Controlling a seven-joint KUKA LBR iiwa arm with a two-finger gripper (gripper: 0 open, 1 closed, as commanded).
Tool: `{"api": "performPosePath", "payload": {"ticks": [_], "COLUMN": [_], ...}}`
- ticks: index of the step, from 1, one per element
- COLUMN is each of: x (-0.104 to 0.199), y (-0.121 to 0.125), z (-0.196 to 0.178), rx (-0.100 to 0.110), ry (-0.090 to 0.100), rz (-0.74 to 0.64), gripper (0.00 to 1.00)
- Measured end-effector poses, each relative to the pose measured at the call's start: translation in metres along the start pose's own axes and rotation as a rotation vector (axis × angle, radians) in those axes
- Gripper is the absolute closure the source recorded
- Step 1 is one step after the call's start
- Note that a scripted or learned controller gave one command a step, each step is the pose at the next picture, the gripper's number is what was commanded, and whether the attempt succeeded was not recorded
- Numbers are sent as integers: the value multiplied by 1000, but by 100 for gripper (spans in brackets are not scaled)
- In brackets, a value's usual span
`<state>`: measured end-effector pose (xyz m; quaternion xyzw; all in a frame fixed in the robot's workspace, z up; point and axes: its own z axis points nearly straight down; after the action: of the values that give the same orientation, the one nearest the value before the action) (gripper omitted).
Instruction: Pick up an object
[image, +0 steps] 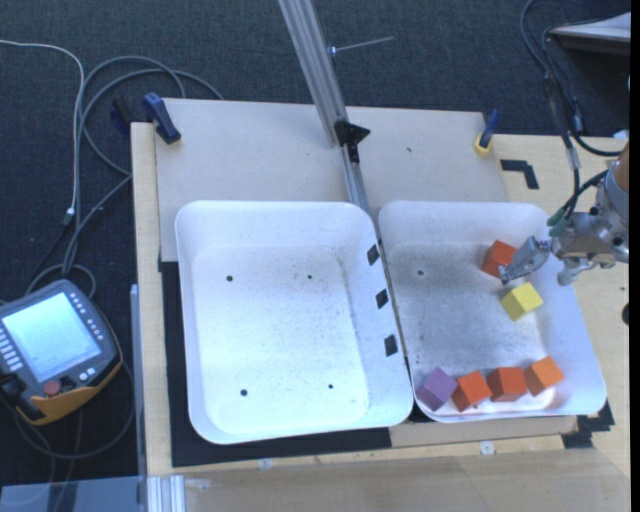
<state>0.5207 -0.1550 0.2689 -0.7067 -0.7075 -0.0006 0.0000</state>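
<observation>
Metal claw (535, 258) at right of frame, state unclear; small yellow foam cube (522, 300) sits just below-left of it, orange block (498, 257) beside.

Teach pendant (52, 345) — blue clamp (161, 116)

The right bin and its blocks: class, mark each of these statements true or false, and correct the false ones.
1. All the blocks lie in the right bin. True.
2. A purple block ends the row along the near wall. True.
3. The yellow block is part of that row. False: it lies apart, further up the bin, beside the hand.
4. Four orange blocks are in the bin. True: three in the row, one orange block by the hand.
5. The hand reaches in over the left bin. False: it is at the right bin's right edge.
</observation>
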Motion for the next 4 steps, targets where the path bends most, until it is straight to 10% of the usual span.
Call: {"api": "performPosePath", "payload": {"ticks": [1,2,3,4], "x": [-61,-37,-13,-14], "y": [29,88,136,135], "z": [149,158,164,163], "rx": [-16,-22,46,42], "ry": [-8,-14,-14,-11], "rz": [0,-4,12,14], "gripper": [0,0,0,0]}}
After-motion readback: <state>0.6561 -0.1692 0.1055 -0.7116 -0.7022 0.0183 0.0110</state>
